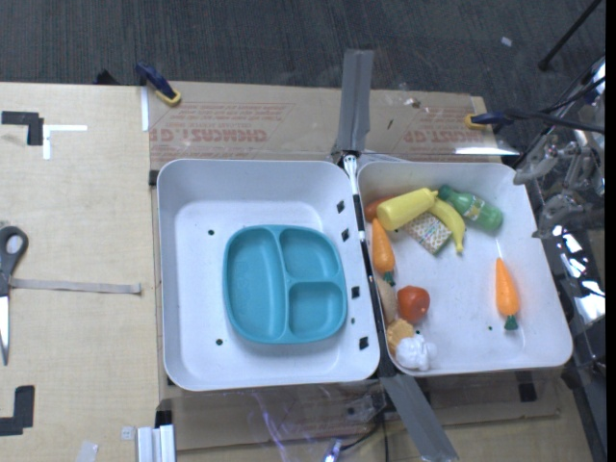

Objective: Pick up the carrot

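While the gripper (pixel 566 176) hangs at the right edge of the view, outside the right bin's (pixel 539 359) far right corner, its state cannot be told: it reads as a tangle of grey metal parts. Nothing is seen held in it.

Carrot (pixel 506 287): lies on the floor of the right bin, near the right wall, well apart from the gripper. It lies roughly lengthwise from far to near, with its green top (pixel 511 323) toward the near wall. It touches no other item.

Other contents of the right bin:
- Yellow bottle (pixel 407 206) and green bottle (pixel 474 210) at the far side, with a banana (pixel 450 223) between them.
- Checked packet (pixel 428 233) just below the yellow bottle, touching the banana.
- Second orange piece (pixel 383 248), carrot-like, lying against the left wall.
- Tomato (pixel 413 302) near the middle left.
- White item (pixel 416 353) at the near left corner, with a yellow lump (pixel 398 333) touching it.

Left bin (pixel 183 354): holds a teal plate (pixel 286 283) with three compartments, set centrally.

Bench: scissors (pixel 8 272) lie at the far left edge.
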Robot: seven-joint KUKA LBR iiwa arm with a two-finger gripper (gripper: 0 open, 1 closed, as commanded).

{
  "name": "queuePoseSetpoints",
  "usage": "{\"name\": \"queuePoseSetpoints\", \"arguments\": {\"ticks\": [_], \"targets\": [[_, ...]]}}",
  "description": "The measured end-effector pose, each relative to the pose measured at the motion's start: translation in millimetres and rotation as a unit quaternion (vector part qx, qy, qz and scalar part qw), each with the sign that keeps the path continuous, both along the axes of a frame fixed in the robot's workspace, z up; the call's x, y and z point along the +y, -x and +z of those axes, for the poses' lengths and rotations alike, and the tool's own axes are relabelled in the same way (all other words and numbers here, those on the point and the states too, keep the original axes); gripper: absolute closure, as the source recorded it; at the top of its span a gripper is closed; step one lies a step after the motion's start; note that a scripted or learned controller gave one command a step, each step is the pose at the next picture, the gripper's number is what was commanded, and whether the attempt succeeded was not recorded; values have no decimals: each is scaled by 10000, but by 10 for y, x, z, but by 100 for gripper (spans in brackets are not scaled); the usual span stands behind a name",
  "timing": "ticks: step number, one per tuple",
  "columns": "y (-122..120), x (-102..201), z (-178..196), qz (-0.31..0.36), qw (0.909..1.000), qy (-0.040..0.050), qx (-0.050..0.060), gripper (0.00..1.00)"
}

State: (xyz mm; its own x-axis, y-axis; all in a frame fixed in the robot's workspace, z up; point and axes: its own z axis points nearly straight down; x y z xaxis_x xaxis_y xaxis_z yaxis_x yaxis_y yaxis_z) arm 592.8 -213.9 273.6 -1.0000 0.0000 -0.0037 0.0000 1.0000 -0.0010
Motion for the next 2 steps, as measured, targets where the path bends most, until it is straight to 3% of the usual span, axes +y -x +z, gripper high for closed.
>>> {"name": "queuePoseSetpoints", "arguments": {"ticks": [1,2], "targets": [[-45,31,-1619,-47,10000,-1,3,0],[-70,45,-1510,-29,10000,9,-26,100]]}}
